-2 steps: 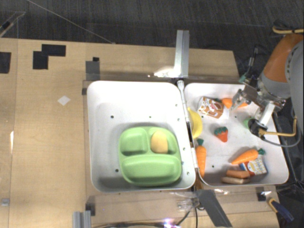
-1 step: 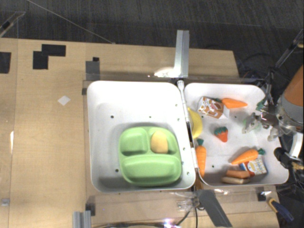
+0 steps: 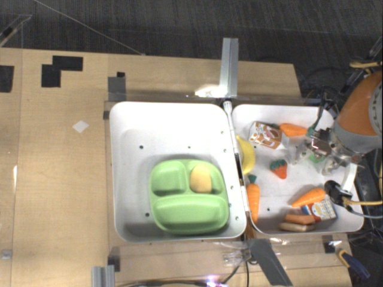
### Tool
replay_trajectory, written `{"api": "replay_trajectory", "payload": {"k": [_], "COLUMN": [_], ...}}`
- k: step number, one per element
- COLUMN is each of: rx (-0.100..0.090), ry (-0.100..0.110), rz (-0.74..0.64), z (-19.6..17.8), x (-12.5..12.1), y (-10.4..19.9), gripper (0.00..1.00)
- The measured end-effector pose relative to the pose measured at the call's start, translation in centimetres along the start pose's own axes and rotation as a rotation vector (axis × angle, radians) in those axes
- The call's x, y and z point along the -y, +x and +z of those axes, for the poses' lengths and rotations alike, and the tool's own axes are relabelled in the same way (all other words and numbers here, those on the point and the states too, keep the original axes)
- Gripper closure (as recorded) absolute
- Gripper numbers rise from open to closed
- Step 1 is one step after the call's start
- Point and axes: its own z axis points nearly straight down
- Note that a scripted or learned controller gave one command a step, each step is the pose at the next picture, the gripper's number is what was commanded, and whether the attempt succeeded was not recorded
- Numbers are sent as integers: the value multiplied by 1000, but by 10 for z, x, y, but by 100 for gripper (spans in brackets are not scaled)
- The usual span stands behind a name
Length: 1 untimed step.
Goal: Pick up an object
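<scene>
My gripper (image 3: 306, 153) hangs low over the right bin (image 3: 353, 223), near its right side. An orange carrot (image 3: 293, 129) and a small brown-and-white carton (image 3: 265, 135) lie just up and left of it. A toy strawberry (image 3: 277, 169) sits a little to its lower left. A yellow banana (image 3: 245, 154) rests against the bin's left wall, with a second carrot (image 3: 253, 199) below it. At the front lie a third carrot (image 3: 309, 197), another small carton (image 3: 324, 210) and brown sausages (image 3: 297, 222). I see nothing held in the gripper.
The left bin (image 3: 128, 130) holds a green divided plate (image 3: 188, 205) with a yellow rounded piece (image 3: 201, 178) in its upper right compartment. A metal post (image 3: 230, 64) stands behind the divider between the bins. Cables trail beside the arm at the right.
</scene>
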Motion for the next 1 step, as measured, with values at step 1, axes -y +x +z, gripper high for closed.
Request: {"api": "replay_trajectory", "payload": {"k": [1], "rx": [-1], "ry": [-12], "rz": [-214], "z": [4], "x": [0], "y": [-4], "gripper": [0]}}
